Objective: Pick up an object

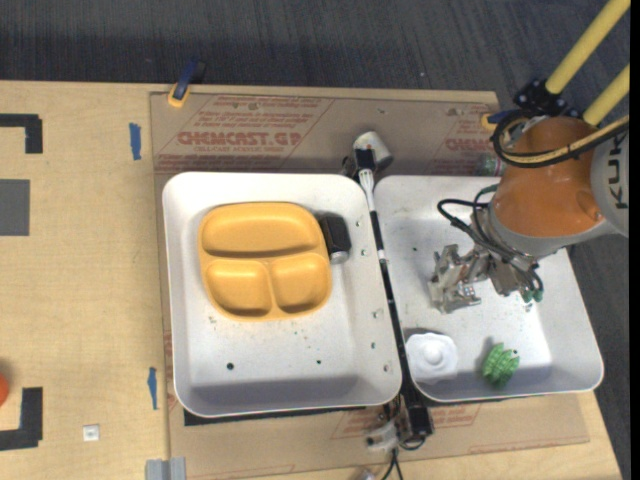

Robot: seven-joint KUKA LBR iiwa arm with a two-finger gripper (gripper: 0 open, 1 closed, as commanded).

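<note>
Now the gripper (455,286) hangs low over the right bin (570,368), but I cannot tell how its fingers stand. Near the front wall sit a white bottle (433,355) and a green toy (499,362), well apart from it.

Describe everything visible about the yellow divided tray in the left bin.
The yellow divided tray is a rounded, plastic-looking dish in matte orange-yellow, moulded into three compartments: one wide one across the far side and two smaller ones side by side nearer the camera. It lies flat, open side up, on the floor of the left bin, towards its far half. A small dark object sits against its right edge; whether they touch is unclear. Nothing lies in its compartments.
</note>
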